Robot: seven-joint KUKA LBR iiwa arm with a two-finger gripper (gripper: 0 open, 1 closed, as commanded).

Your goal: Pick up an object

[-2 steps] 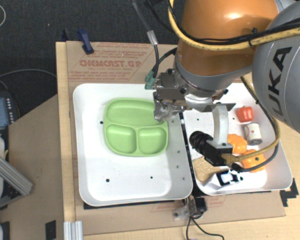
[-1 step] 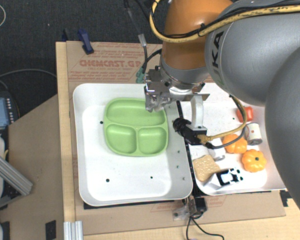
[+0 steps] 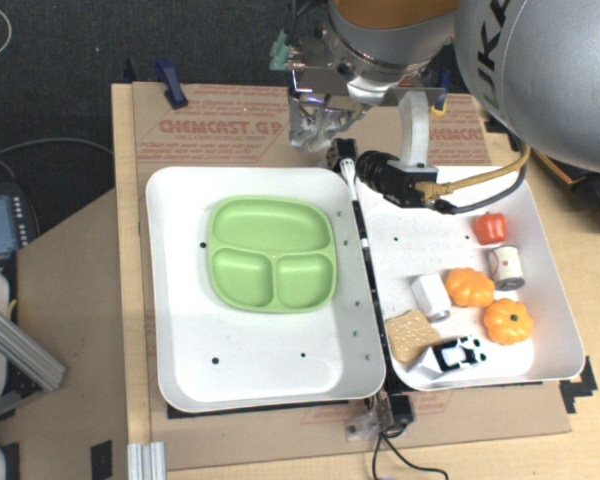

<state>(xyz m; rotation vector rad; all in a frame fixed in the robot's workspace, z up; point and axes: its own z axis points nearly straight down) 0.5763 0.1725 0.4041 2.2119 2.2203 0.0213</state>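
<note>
The big grey arm with its orange band (image 3: 400,8) hangs high over the far edge of the bench, its gripper (image 3: 315,128) above the cardboard behind the shallow white left bin (image 3: 180,348); I cannot tell how the jaws stand, and I judge the pick is at its approach, nothing grasped. That bin bears a light green three-compartment plastic tray (image 3: 273,254), while the shallow white right bin (image 3: 550,268) gathers the likelier targets in its near corner, well apart from the gripper. There two small orange pumpkins (image 3: 469,287) (image 3: 507,322), a tan cracker (image 3: 412,335), a white block (image 3: 431,295), a red-topped piece (image 3: 490,228), a small white cylinder (image 3: 505,266) and a black-and-white piece (image 3: 458,355) lie crowded, so the next move calls for travelling over, descending onto one cleanly, and clearing the black fitting with its brass hose (image 3: 410,183).
</note>
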